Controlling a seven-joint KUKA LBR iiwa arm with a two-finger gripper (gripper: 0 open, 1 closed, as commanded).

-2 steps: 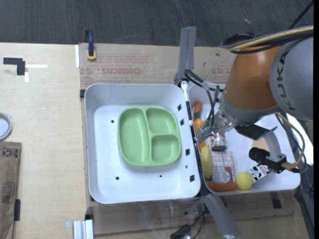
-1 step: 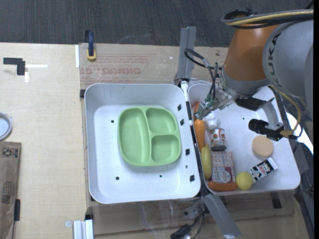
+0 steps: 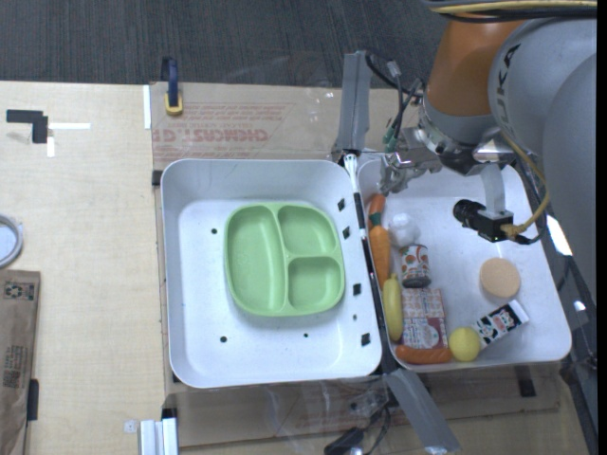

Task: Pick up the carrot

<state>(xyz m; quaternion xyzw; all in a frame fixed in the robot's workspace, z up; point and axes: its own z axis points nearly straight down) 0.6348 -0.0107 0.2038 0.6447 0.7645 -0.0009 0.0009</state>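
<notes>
The carrot point(image 3: 380, 251) lies along the left wall of the right bin point(image 3: 541, 344), its length running toward the far corner, with a banana point(image 3: 392, 308) just below it against the same wall. The gripper point(image 3: 396, 171) hangs over the far left corner of that bin, near the carrot's upper end, but whether its fingers are open or shut cannot be told from this angle. Beside the carrot stand a small labelled can point(image 3: 414, 264) and a red printed packet point(image 3: 424, 317); the print on both is too small to read. Further right lie a round tan bun point(image 3: 500, 278), a lemon point(image 3: 465, 344) and a small black-and-white carton point(image 3: 499, 322) whose lettering is also illegible. The left bin point(image 3: 190, 254) holds a green divided plate point(image 3: 284, 258). Beyond the bins, a clear sheet point(image 3: 247, 126) on the bench carries red mirrored writing that cannot be made out with certainty.
</notes>
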